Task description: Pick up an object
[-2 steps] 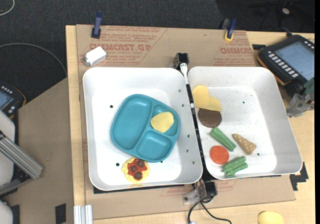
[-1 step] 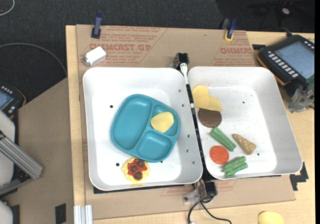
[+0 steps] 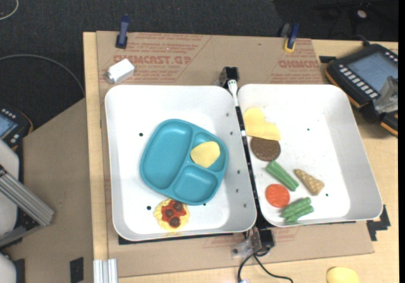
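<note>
Looking down on two white bins side by side on a cardboard sheet (image 3: 190, 60): left bin (image 3: 120, 149), right bin (image 3: 329, 117), touching along the middle seam. Seeing a blue divided plate (image 3: 168, 155) lying flat mid-left bin, with a pale yellow oval piece (image 3: 205, 154) in its upper right compartment. Noting a small yellow-and-red toy pizza (image 3: 171, 213) just below the plate, near the lower edge of that bin, touching or nearly touching the plate rim. Finding the candidate pick objects bunched in the left half of the right bin: yellow slab (image 3: 259, 125) by the seam, brown disc (image 3: 265, 147) directly below and overlapping its lower edge, green pod (image 3: 281, 176) lying diagonal under the disc, tan cone (image 3: 309, 181) just to the right of the pod, red round piece (image 3: 277, 195) below the pod, green bean bundle (image 3: 297, 209) lower right of the red piece and close against it. Spotting a white block (image 3: 120, 71) on the cardboard above the left bin, two blue clamps (image 3: 122, 31) (image 3: 291, 35) on the top edge, a teach pendant (image 3: 364, 76) at right. Cannot tell gripper state.
</note>
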Robot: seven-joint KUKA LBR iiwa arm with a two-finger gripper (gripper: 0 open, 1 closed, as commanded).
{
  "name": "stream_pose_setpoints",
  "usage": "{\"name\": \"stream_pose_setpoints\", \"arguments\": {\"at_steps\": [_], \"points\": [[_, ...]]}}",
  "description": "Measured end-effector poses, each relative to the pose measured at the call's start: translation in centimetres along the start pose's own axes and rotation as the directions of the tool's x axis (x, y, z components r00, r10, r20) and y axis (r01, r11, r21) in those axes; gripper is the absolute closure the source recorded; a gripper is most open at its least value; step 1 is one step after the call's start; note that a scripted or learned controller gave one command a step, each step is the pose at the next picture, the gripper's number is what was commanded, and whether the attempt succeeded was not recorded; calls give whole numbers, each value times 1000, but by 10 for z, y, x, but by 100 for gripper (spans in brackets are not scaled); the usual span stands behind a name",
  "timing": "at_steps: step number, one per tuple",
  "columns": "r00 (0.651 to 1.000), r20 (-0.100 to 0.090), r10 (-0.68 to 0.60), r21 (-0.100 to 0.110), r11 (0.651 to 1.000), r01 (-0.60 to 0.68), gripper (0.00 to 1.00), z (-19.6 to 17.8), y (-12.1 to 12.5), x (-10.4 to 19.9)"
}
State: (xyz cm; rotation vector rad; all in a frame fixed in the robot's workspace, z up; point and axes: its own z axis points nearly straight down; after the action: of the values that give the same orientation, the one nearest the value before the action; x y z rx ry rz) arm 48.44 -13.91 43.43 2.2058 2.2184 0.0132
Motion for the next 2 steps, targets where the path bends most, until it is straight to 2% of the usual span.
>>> {"name": "stream_pose_setpoints", "arguments": {"at_steps": [1, 2], "points": [[1000, -6, 6, 25, 1000, -5, 100, 99, -7, 13], [1000, -1, 6, 11, 1000, -6, 100, 82, -5, 11]]}}
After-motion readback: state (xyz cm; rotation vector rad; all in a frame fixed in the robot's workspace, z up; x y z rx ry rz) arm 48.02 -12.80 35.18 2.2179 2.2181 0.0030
